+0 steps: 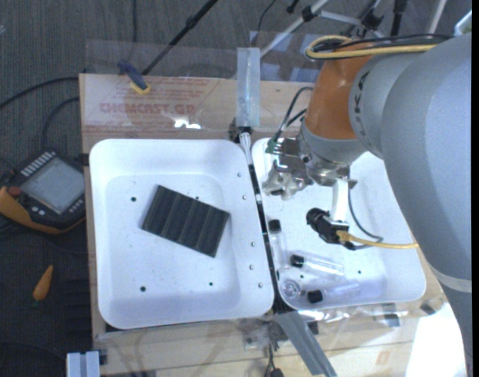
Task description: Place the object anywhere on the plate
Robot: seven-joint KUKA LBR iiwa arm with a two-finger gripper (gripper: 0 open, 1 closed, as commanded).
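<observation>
While bent low, the arm [396,116] overhangs the right bin [381,289]

This is a robotics lab. A grey arm [428,155] with an orange band reaches in from the right over a wooden bench [169,104] bearing two white bins [114,234]. A teach pendant [43,191] lies on grey carpet [35,69] at the left. Cables [357,45] and tripod legs [326,10] stand at the far side.

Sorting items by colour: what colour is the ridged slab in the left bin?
The slab is dark grey to black with lengthwise ridges, seen in the camera view.
</observation>
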